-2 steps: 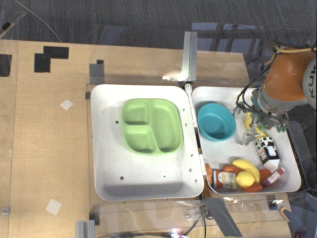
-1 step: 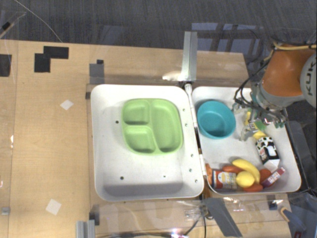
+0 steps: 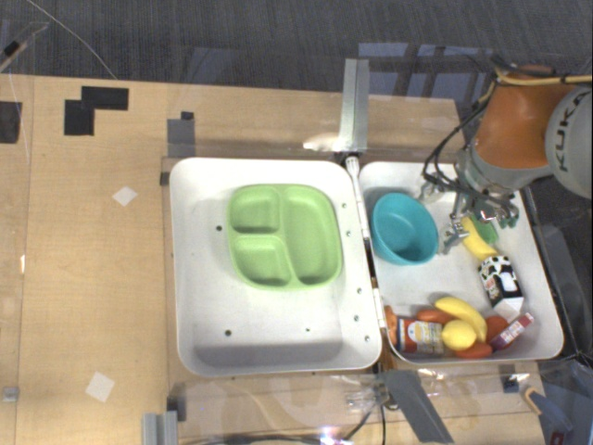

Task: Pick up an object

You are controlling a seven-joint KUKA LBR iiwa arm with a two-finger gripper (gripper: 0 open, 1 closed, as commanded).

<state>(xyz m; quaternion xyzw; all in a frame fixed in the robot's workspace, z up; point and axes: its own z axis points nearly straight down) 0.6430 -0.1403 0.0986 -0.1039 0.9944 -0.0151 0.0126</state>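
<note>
1. Crowded into the near corner of the right bin (image 3: pixel 552 327) lay a small heap: a ketchup-like bottle (image 3: pixel 419 334) on its side, a banana (image 3: pixel 461 311), a lemon (image 3: pixel 458 335) and some red pieces under them. They probably gathered there because the bin was shallow and the things were dropped loosely.
2. Just behind the heap, a black-and-white carton (image 3: pixel 500 280) lay alone by the right wall, with free room around it, so I judged it an easy thing to pick.
3. Further back, a teal bowl (image 3: pixel 404 229) sat tilted against the left wall of this bin, its opening turned toward the middle.
4. Beside the bowl, the jaws (image 3: pixel 471 219) hung low over a yellow object (image 3: pixel 479 241), which was near them or touching them. I could not tell whether they were released or clenched, and nothing was clearly seen between them. I judged the yellow object to be the likely target, not yet lifted.
5. In the left bin (image 3: pixel 199 248), a green divided plate (image 3: pixel 283 235) lay flat in the middle.
6. Both bins rested on a pale wooden counter (image 3: pixel 83 276) with black marks (image 3: pixel 93 108) at its far left.
7. Beyond the counter was dark grey carpet floor (image 3: pixel 232 21).
</note>
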